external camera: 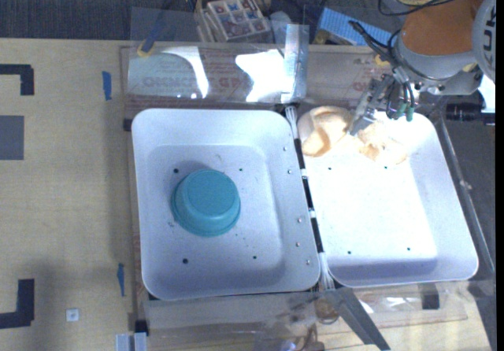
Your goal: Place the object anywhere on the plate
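A teal round plate [206, 201] sits in the left bin [150, 145], a little left of its middle. In the right bin [394, 216], a pale tan object [321, 131] lies in the far left corner, washed out by glare. A second pale patch [383, 147] lies just to its right; its shape is too bleached to make out. My gripper [365, 120] hangs over the far edge of the right bin, between these two pale shapes and slightly above them. Nothing can be seen held in it.
The arm's orange band [441, 3] and grey wrist reach in from the upper right with looped cables. A shiny panel [213, 74] stands behind the bins. Boxes and clutter lie beyond it. A wooden bench top [55, 208] spreads to the left.
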Available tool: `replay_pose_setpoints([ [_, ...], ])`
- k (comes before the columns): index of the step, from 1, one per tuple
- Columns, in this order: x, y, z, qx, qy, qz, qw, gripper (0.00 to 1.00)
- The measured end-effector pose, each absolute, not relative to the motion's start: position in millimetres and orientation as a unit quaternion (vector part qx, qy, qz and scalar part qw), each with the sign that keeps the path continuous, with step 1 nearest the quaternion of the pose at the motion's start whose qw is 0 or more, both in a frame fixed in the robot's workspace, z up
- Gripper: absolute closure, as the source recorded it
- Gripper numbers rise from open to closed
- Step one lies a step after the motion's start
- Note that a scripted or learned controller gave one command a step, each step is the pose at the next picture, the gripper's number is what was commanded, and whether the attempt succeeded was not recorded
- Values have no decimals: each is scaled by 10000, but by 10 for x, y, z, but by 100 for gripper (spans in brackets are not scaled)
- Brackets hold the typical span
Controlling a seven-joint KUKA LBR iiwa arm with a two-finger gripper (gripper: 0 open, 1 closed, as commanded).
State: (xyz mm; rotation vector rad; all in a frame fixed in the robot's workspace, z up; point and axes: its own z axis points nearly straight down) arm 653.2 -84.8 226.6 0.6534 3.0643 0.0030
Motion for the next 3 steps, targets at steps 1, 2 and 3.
replay_pose_setpoints([
  [1, 6153, -456, 2226, 115, 9999, 8, 19, 100],
  [2, 5905, -59, 2153, 5, 10000, 8, 20, 100],
  [3, 5648, 394, 2280, -11, 10000, 8, 14, 100],
])
